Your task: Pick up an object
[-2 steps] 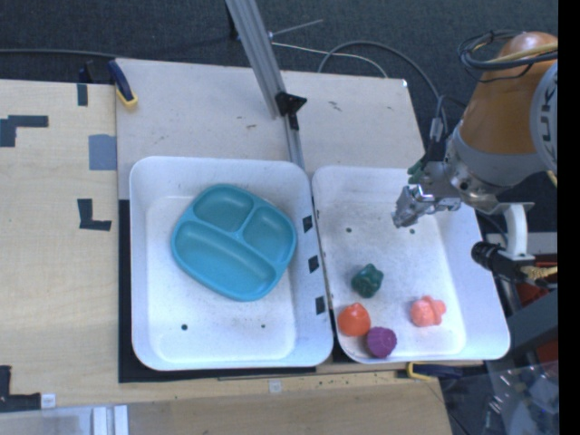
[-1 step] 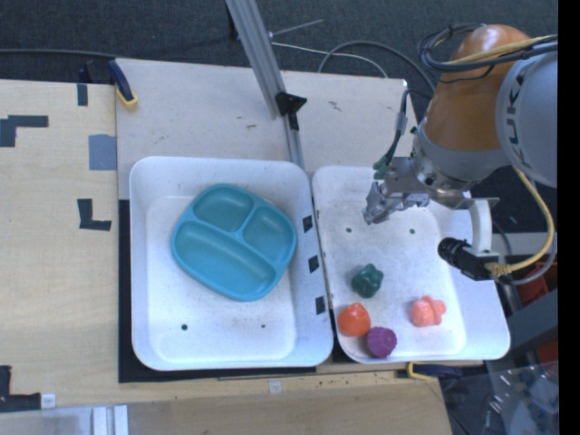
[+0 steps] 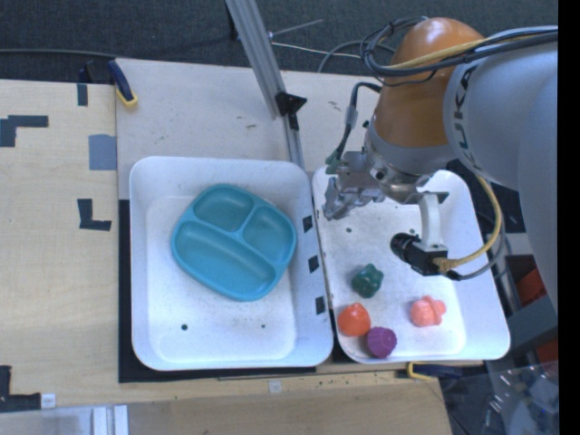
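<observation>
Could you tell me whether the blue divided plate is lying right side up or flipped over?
Right side up: the blue divided plate shows its three hollow compartments facing upward, in the left bin.

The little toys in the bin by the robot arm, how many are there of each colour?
Green toy: 1
Orange toy: 1
Purple toy: 1
Pink toy: 1
Total: 4 toys, all in the right bin.

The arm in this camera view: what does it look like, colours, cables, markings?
The arm is bulky, with smooth grey casing and a rounded orange band above the wrist. Dark lettering runs along the grey shell. Black and yellowish cables loop over the orange part and down the right side. The gripper is a small grey metal assembly.
</observation>
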Motion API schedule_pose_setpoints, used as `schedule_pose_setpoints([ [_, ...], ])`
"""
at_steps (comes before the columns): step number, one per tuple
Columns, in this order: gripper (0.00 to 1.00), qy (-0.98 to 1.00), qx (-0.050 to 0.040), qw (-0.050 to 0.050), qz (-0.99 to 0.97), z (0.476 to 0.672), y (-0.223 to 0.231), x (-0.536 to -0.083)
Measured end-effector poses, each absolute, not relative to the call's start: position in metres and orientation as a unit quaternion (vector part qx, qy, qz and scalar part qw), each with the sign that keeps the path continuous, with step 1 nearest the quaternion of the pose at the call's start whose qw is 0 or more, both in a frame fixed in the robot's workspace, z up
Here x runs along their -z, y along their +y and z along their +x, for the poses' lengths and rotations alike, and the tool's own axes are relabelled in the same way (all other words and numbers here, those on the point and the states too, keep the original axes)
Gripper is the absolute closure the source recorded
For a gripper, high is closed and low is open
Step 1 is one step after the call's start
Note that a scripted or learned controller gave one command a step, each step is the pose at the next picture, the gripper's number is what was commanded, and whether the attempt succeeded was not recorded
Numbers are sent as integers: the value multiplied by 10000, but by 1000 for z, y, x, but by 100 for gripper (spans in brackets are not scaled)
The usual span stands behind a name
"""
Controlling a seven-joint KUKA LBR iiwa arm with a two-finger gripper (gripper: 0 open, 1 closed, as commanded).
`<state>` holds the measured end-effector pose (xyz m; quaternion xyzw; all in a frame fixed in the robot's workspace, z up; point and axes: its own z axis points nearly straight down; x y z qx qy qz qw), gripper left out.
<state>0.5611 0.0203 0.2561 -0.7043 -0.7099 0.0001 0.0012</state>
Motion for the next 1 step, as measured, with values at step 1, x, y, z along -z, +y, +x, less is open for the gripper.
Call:
schedule_pose_setpoints([
  [1, 100, -7099, -1, 8, -7043, 575, 79, -250],
])
